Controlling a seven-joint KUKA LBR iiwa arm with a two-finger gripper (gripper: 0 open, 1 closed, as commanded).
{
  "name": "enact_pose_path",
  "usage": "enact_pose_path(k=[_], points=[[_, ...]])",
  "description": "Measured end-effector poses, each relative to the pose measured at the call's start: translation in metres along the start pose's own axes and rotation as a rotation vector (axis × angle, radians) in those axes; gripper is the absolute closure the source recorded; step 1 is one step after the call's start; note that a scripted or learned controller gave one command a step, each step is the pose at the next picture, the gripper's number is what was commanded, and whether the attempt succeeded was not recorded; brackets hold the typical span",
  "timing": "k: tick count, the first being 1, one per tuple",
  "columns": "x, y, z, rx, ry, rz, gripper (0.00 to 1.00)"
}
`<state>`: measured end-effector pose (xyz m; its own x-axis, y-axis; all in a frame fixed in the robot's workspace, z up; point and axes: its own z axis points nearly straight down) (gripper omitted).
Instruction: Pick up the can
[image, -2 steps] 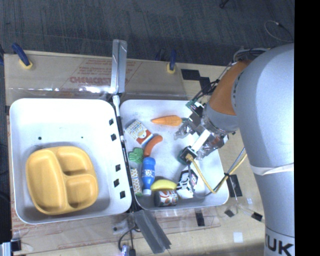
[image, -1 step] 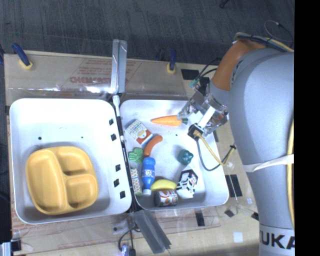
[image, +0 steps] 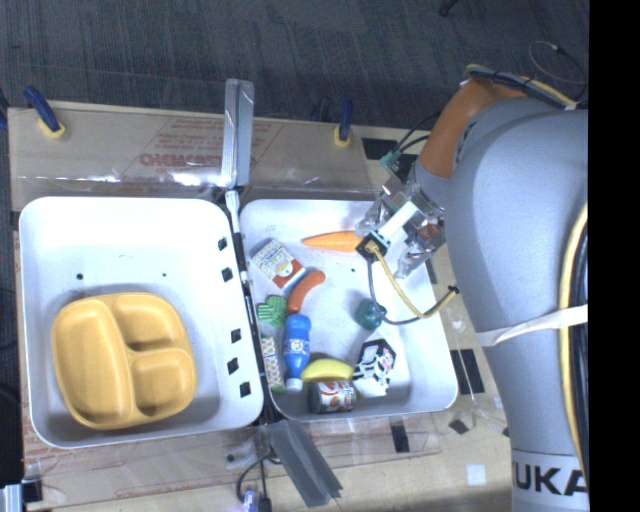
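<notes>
Tool, whose grip I cannot tell from here, hangs over the right bin's far edge, well apart from the can at the near wall, where the touching banana and cow toy could foul a grasp.

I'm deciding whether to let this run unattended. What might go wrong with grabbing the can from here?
1. The can lies on its side against the right bin's near wall, so the pincer may have little room to close around it.
2. A banana and a black-and-white toy touch or crowd the can; either might get pinched or knocked instead.
3. The pincer sits near the carrot at the bin's far side, so it may brush the teal object while crossing.
</notes>
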<state>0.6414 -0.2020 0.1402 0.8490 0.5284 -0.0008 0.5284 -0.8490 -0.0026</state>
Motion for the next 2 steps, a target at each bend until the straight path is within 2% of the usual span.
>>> enact_pose_path(k=[1, 2], points=[[0.0016, 0.0094, 0.0059, 0.001, 0.000, 0.349, 0.00], [0.0045, 0.0066, -0.0040, 0.006, -0.002, 0.337, 1.00]])
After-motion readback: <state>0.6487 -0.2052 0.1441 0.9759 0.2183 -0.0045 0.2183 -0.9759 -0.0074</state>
